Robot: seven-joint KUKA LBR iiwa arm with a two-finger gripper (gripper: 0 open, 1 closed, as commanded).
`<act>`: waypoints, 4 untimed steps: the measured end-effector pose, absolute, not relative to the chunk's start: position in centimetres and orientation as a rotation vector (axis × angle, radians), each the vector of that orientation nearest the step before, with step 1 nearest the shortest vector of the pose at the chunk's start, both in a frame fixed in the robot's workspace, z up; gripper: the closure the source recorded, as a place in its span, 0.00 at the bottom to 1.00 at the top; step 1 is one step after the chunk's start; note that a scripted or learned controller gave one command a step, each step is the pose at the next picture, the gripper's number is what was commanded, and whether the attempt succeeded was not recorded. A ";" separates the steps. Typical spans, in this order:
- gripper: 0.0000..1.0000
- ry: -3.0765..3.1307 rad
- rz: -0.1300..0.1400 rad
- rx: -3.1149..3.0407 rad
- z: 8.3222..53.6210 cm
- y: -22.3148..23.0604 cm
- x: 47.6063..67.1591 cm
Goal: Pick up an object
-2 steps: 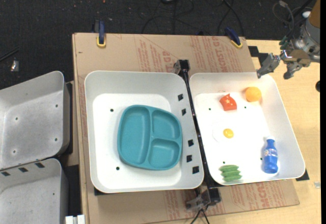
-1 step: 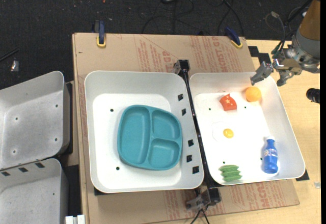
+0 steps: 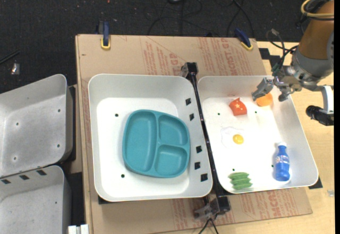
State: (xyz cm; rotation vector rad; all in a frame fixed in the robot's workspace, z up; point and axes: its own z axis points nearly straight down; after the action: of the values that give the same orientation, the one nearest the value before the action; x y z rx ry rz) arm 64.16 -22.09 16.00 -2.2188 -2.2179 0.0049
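While the grey two-finger gripper [image 3: 274, 89] is seen with fingers spread at the upper right of the right white bin [image 3: 297, 137], a small orange rounded object [image 3: 264, 100] lies between and just below them; descent should be centred before closing, the nearby red piece [image 3: 238, 107] being avoided

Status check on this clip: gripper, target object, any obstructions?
Gripper low at right bin's far edge. Orange piece just beneath it, grasp unconfirmed. Red piece sits close beside; fried egg, bottle, green piece well apart.
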 end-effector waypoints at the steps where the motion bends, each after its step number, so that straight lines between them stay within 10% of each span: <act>1: 0.00 -2.221 0.004 -2.217 9.6 -21.9 64.1; 2: 1.00 -2.227 0.000 -2.219 11.1 -21.9 64.3; 4: 1.00 -2.229 -0.004 -2.224 20.3 -21.7 64.1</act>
State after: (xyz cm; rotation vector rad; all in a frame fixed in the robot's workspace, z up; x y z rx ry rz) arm 64.13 -21.72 20.33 -2.2235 -2.2286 -0.0042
